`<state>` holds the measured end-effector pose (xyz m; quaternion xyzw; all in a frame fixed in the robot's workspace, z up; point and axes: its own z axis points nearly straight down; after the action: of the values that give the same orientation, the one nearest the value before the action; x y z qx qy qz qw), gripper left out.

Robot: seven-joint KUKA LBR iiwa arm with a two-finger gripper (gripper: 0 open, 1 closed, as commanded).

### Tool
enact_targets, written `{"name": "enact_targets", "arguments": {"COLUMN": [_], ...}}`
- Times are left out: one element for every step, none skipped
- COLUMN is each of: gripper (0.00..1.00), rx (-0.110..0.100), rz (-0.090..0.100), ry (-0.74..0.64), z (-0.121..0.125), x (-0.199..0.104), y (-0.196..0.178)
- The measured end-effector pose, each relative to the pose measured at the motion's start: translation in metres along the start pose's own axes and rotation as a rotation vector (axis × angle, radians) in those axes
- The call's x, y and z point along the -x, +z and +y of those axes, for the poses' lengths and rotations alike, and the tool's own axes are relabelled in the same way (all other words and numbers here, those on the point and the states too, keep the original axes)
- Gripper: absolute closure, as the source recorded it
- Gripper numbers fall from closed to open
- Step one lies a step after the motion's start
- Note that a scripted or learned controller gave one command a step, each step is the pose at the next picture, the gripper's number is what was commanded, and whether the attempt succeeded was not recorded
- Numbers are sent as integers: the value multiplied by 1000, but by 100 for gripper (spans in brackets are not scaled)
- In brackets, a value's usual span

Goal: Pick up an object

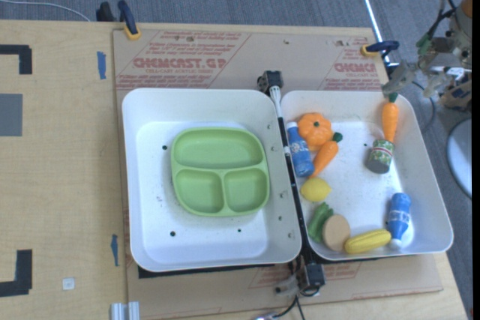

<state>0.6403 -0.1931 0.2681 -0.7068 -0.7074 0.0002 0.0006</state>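
Two shallow white bins on a bench, seen from above; positions are given relative to the green divided plate (220, 180). The plate lies in the left bin (142, 161). To its right, past the shared rim, the right bin (431, 191) holds the candidate objects: a blue bottle (299, 151) nearest the plate, an orange pumpkin (315, 128) and a small carrot (325, 157) just beyond it, a lemon (316, 189), a green pepper (319, 219), a tan round piece (336, 231) and a yellow corn cob (367, 240) toward the lower right. Farther right lie a grey can (380, 156), a second carrot (389, 121) and a second blue bottle (399, 216). The gripper (442, 75) sits at the far upper right, outside the bin; whether it is open or closed cannot be told, and nothing is seen held in it
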Motion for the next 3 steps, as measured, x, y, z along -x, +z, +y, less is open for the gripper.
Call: {"name": "enact_targets", "arguments": {"gripper": [0, 0, 100], "rx": [-2, 6, 4], "rz": [1, 10, 1], "ry": [0, -6, -5], "z": [-3, -37, -38], "x": [-8, 17, 21], "y": [148, 175, 165]}}
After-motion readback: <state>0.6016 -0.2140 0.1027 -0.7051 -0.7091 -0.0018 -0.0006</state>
